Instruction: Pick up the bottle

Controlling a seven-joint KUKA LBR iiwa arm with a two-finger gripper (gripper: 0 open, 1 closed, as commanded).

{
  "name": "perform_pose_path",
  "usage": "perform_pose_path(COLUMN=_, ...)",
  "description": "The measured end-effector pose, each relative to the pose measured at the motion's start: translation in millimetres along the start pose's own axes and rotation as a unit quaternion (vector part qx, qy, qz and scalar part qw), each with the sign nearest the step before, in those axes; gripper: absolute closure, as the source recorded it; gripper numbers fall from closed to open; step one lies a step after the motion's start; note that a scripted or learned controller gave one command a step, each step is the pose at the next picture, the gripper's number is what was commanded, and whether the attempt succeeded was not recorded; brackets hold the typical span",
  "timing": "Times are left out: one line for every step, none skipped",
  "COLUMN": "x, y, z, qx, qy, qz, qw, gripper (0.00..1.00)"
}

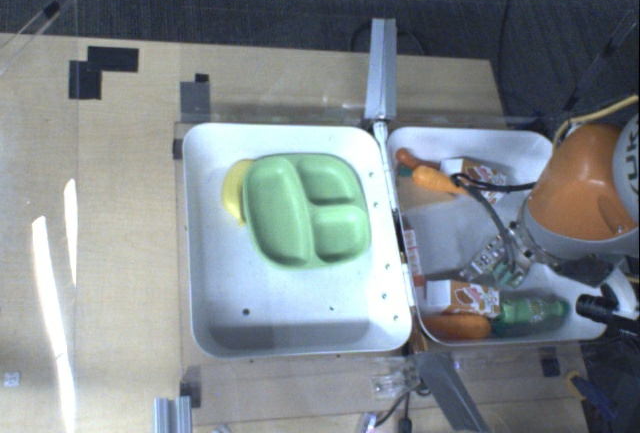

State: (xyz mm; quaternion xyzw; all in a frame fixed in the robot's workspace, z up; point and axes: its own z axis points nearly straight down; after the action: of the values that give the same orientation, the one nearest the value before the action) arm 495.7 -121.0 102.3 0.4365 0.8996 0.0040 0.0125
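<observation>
The arm's gripper (pixel 503 263) hung over the right bin (pixel 470 146), its grip impossible to tell, the green bottle (pixel 530 310) lying at its five o'clock

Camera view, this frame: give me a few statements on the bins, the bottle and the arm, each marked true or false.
1. The green divided tray lies in the left bin. True.
2. The green bottle stands upright in the left bin. False: it lies on its side along the near wall of the right bin.
3. The gripper is over the right bin. True.
4. The gripper has lifted the bottle. False: the bottle rests in the bin, apart from it.
5. Something yellow shows beside the tray. True.
</observation>
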Motion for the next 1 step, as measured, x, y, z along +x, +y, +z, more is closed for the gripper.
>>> perform_pose_path(x=-74.2, y=52.6, z=14.7, qx=0.003, qy=0.004, qz=-0.084, qw=0.9964, gripper=1.0)
